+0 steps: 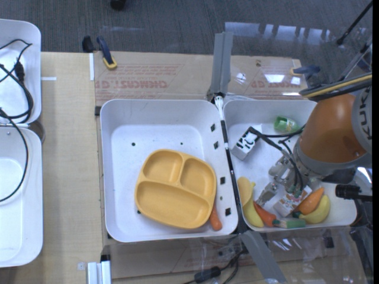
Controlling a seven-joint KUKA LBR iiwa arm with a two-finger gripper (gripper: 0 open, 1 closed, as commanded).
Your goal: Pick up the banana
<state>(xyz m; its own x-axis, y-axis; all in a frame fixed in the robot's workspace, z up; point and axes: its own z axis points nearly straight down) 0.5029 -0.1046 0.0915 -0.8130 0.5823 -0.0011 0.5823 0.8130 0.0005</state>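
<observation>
Gripper (283, 185) is seen low in the right bin (269, 108), at the end of the grey arm (331, 129) with its orange band, which enters from the right; whether anything is clasped there cannot be told, the metal parts being tangled against the clutter below. Banana (320, 212), yellow and curved, is recorded at the near right corner of the right bin, lying along the front wall, apart from the gripper and just beside an orange carrot (311, 200) that rests against its upper edge. A second yellow fruit-like piece (249, 203) is noted at the near left corner of the same bin, against the dividing wall, with a red-orange carrot-shaped item (265, 213) touching its right side. A small green item (296, 222) is placed near the front wall between these and the banana. A small packet with printed markings (286, 205) is found directly beneath the gripper. A grey block with a black-and-white label (246, 142) is listed toward the middle left of the right bin, and a green object (285, 123) near its far wall. Left bin (118, 158) is entered as bearing a yellow three-compartment plate (176, 188), with a small orange carrot (215, 220) touching the plate's near right edge.
</observation>
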